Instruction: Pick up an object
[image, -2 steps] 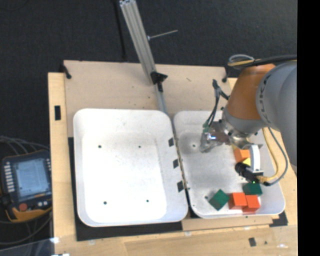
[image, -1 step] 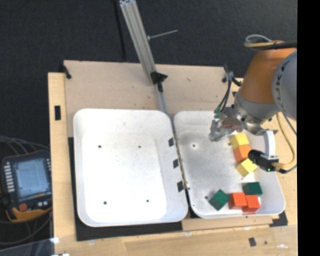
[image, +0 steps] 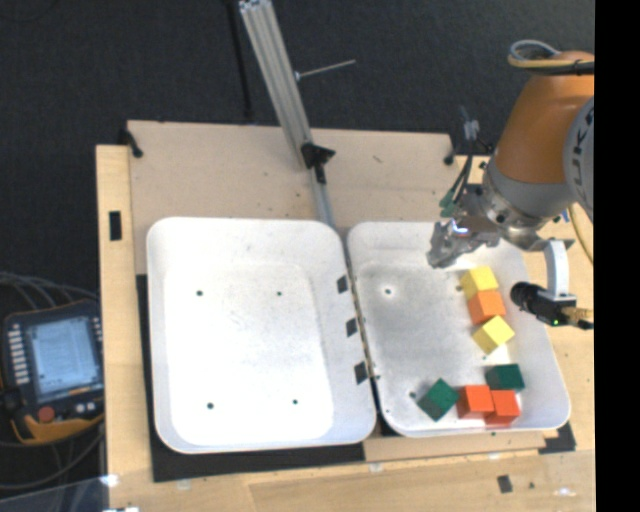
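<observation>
Several small blocks lie in the right bin (image: 400, 330). Along its right side a yellow block (image: 481, 280), an orange block (image: 487, 304) and a second yellow block (image: 493, 334) form a column. Near the front edge lie a green block (image: 436, 398), two orange blocks (image: 476, 400) (image: 503, 405) and a dark green block (image: 505, 377). My gripper (image: 447, 250) hangs over the bin's back part, just left of and behind the first yellow block. I see nothing held in it.
The left bin (image: 160, 300) sits beside the right one, with a black-clipped divider edge (image: 352, 325) between them. A slanted metal pole (image: 290, 110) rises behind the bins. A black fitting (image: 535, 298) sticks out by the right rim.
</observation>
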